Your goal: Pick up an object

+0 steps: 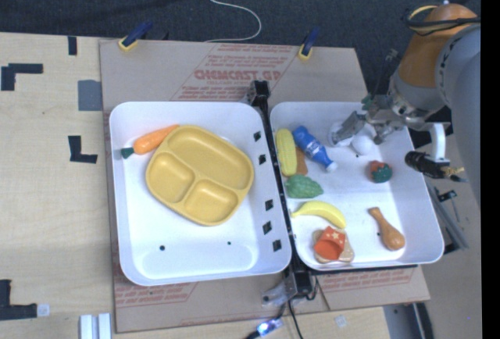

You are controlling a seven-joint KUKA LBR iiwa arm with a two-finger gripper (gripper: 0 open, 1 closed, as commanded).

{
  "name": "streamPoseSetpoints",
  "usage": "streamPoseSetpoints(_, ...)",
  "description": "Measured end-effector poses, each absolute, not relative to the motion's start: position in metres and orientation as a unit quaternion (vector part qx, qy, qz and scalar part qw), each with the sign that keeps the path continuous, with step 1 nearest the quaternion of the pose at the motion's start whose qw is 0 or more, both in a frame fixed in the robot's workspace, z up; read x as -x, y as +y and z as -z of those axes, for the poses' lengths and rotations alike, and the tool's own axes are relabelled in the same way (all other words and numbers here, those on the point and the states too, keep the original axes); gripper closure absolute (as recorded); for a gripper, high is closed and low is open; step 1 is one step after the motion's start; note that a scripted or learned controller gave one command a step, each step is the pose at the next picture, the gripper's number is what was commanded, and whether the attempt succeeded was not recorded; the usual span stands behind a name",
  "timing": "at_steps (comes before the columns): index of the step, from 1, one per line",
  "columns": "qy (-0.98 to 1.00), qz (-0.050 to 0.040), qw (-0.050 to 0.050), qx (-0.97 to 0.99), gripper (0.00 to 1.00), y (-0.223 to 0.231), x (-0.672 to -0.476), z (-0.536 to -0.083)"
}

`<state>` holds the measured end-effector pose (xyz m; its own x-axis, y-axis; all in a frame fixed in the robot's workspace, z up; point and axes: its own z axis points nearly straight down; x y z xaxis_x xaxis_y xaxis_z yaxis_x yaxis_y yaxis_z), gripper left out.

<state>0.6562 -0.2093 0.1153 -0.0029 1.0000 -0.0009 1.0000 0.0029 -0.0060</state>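
Pick not yet done; nothing lifted, judging by layout. Left bin [129, 251]: carrot [154, 139] at far-left corner, touching yellow tray [200, 173] in middle. Right bin [418, 248]: corn [285, 151], blue bottle [312, 148] near left wall; banana [320, 211] below. Gripper [361, 129] low near far edge, beside white object [362, 144]; finger state: cannot tell.

Two shallow white plastic bins [137, 197] look smooth and faintly glossy. A yellow divided plastic tray [200, 173] has a soft sheen. Toy foods, including a yellow plastic banana [320, 212], appear smooth. Beneath lies matt brown printed cardboard [226, 72] on a pale wood-look table [47, 205].
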Motion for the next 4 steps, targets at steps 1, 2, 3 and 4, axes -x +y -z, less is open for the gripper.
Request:
streamPoseSetpoints(1,-0.709,-0.0024,0.001,0.705,0.00,-0.209,-0.657,-0.086)
streamPoseSetpoints(2,-0.709,-0.0035,0.002,0.705,1.00,-0.209,-0.657,-0.098)
streamPoseSetpoints(3,-0.708,0.0013,-0.002,0.706,1.00,-0.204,-0.656,-0.161)
streamPoseSetpoints(4,-0.708,0.0014,-0.003,0.706,1.00,-0.206,-0.659,-0.224)
